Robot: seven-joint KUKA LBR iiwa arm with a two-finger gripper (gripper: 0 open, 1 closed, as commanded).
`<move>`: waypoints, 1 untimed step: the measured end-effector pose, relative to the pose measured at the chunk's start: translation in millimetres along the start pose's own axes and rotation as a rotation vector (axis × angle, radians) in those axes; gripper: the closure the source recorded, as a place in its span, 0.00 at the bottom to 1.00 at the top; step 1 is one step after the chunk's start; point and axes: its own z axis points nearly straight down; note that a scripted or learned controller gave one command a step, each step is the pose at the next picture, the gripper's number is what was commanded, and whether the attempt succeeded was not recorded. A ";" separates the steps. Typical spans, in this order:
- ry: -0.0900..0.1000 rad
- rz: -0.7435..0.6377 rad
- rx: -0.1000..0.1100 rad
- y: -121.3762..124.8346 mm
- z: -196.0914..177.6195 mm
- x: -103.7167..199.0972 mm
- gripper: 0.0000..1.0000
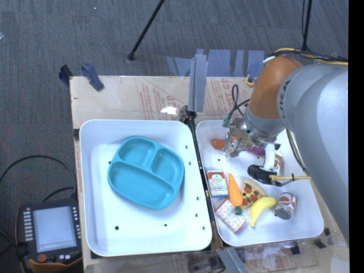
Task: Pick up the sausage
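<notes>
A: Orange-brown, short and rounded: the sausage (218, 144) lies in the right bin (313, 220), up at its ten o'clock corner, close to the wall

B: And the claw (234, 147)?

A: Low in the bin, just at three o'clock of the sausage, near it or touching. Whether it is spread or pressed together I cannot tell; the wrist hides it. Nothing shows pinched in it

B: How would the sausage handle?

A: Likely a light plastic toy, stiff and smooth, so it could roll or slip. I'd take it across the middle, squarely over its short width

B: Neighbours?

A: Carrot (235, 190), banana (260, 208) and can (285, 205) sit toward five o'clock, well apart. The blue plate (147, 172) is in the left bin (94, 232)
</notes>
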 end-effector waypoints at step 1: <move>0.000 0.000 0.000 0.0 0.1 0.1 0.00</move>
